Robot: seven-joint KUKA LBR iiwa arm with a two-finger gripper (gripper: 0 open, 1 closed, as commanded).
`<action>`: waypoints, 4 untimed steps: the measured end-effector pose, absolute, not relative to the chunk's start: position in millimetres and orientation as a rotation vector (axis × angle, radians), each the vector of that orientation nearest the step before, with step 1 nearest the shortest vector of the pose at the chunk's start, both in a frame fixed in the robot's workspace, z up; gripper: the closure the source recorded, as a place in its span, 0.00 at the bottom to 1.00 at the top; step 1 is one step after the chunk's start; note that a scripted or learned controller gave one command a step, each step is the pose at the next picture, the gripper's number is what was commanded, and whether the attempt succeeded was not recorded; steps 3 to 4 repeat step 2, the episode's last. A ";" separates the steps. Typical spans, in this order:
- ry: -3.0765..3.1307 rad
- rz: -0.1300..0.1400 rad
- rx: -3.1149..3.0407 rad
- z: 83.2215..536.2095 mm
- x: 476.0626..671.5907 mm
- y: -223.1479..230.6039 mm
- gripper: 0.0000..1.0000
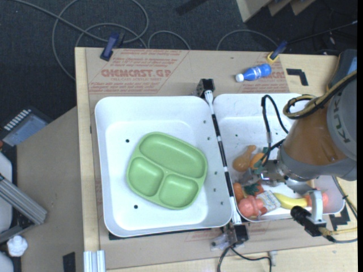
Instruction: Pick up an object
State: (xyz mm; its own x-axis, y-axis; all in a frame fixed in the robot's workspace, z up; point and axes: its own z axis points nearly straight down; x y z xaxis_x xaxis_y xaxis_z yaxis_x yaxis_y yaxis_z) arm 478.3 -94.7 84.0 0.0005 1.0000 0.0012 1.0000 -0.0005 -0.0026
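Note:
In the right bin (pixel 238 115) lie several toy foods. An orange piece (pixel 244 160) sits near the bin's left wall, a pinkish-red fruit (pixel 249 207) rests at the front left corner, and a yellow banana (pixel 288 199) lies along the front. My gripper (pixel 260 173) hangs low over this pile, just right of the orange piece and above the red fruit. The grey and orange wrist (pixel 309 146) covers the right part of the bin and whatever lies under it.
The left bin (pixel 113 118) holds a green divided plate (pixel 166 169). A blue and white bottle (pixel 253 73) lies on the bench behind the right bin. A black cable (pixel 271 113) loops over the right bin's back. A clamp (pixel 205 86) sits where the bins meet.

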 end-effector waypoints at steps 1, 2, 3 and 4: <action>-2.220 0.000 -2.223 94.0 478.7 -94.8 1.00; -2.224 -0.003 -2.220 185.2 545.9 -39.5 1.00; -2.224 -0.003 -2.220 185.2 545.9 -39.5 1.00; -2.224 -0.003 -2.220 185.2 545.9 -39.5 1.00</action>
